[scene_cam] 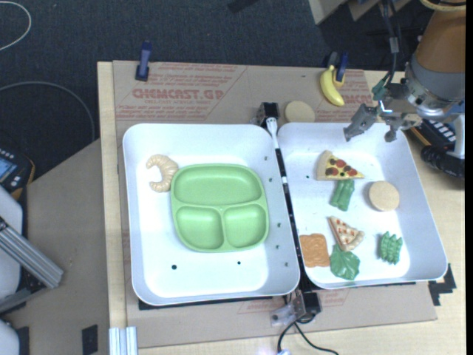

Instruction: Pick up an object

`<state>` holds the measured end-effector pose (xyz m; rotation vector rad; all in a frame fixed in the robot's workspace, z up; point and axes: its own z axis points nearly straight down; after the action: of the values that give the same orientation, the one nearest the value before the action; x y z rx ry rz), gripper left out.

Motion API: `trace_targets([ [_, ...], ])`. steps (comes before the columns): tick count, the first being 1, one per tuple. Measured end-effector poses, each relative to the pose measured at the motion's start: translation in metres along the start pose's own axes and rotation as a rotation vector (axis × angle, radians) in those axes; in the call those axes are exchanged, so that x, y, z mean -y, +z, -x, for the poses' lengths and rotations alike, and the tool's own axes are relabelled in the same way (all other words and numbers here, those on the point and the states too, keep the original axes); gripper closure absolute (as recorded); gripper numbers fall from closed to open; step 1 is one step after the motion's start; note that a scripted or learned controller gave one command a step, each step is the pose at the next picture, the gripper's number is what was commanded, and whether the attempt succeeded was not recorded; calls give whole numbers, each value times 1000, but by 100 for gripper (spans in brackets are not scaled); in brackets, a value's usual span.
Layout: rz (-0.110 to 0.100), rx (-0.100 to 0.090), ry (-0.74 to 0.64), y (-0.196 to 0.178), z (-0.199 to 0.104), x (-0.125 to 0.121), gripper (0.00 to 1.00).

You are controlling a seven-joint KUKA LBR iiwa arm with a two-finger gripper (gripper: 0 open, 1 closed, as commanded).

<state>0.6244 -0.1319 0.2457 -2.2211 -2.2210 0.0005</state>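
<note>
Candidate objects loose in right bin (421,220): pizza slice (338,168) nearest gripper, green piece (342,194) just below it, round cookie (383,196), second pizza slice (345,234), cracker (315,249), leafy greens (344,263), (389,247). Spread apart, so single grasps feasible.
Gripper (375,126) spread wide, empty, above bin's top edge; likely poised to descend.
Left bin (140,198): green divided plate (220,206), croissant (162,171).
Banana (332,86) on desk (185,95), outside bins.
</note>
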Motion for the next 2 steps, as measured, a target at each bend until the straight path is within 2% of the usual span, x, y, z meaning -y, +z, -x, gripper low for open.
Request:
trace_targets([
  [1, -11, -4, 2, 166, -19, 67, 0],
  [2, 4, 1, 2, 149, -17, 62, 100],
])
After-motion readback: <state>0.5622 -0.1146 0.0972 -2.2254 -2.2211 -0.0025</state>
